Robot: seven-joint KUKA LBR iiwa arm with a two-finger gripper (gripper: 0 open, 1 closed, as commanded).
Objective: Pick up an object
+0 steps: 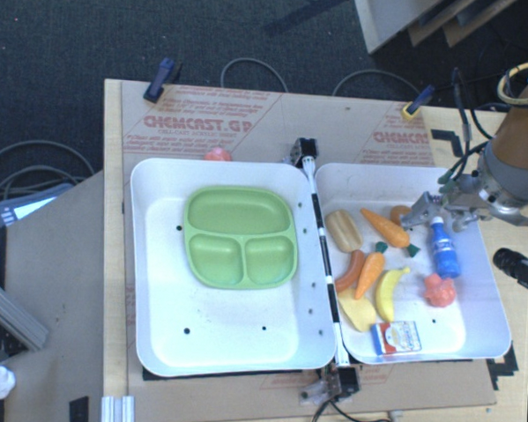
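White left bin (155, 271) is the biggest thing, and I place everything else off the black divider (319, 253) where the two bins meet. Left of the divider: left bin, holding a green three-compartment tray (240, 235) flat in its upper middle. Right of the divider: right bin (483, 327), same shallow white type, crowded with toys. Grey arm (514, 153) with orange band comes in at the far right, well away from the divider, over the right bin's upper right corner. Gripper (430, 208) sits low at the blue bottle's top end; finger state unclear from this angle, cannot tell if it grips anything. Blue bottle (444, 250) lies on the bin floor, white cap end toward the gripper, far side from the divider. Bread roll (343, 229) just beside the divider, upper part. Orange carrot (385, 227) right of the roll, slanted. Two more carrots (361, 271) lie side by side close to the divider, mid-bin. Banana (388, 292) right of those. Yellow wedge (357, 313) near the divider, lower down. Small printed carton (398, 337) below the banana. Pink-red strawberry-like toy (440, 291) under the bottle, well apart from the divider.
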